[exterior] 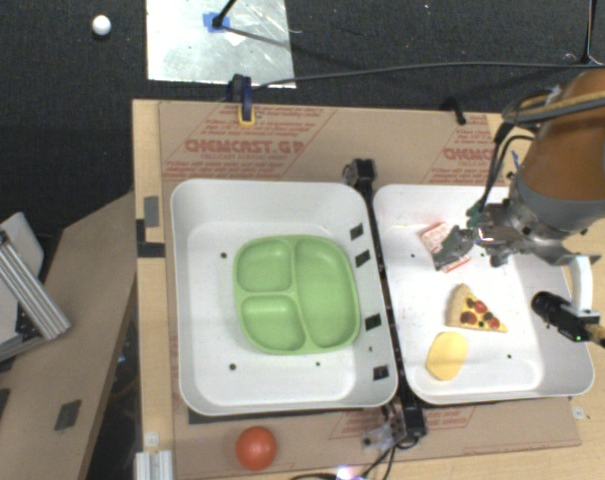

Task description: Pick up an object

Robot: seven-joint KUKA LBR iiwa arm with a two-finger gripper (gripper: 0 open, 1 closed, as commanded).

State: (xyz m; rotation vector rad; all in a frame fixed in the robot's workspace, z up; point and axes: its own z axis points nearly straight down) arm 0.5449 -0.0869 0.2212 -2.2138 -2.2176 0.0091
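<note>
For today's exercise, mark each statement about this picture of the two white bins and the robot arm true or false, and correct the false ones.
1. The green divided tray lies in the left bin. True.
2. The pizza slice toy sits on the green tray. False: it lies in the right bin, apart from the tray.
3. A yellow object lies just below the pizza slice in the right bin. True.
4. The orange-red ball is inside the left bin. False: it rests on the bench outside the bins, below the left one.
5. The gripper hangs over the left bin. False: it is over the right bin, near a small red and white packet.
</note>
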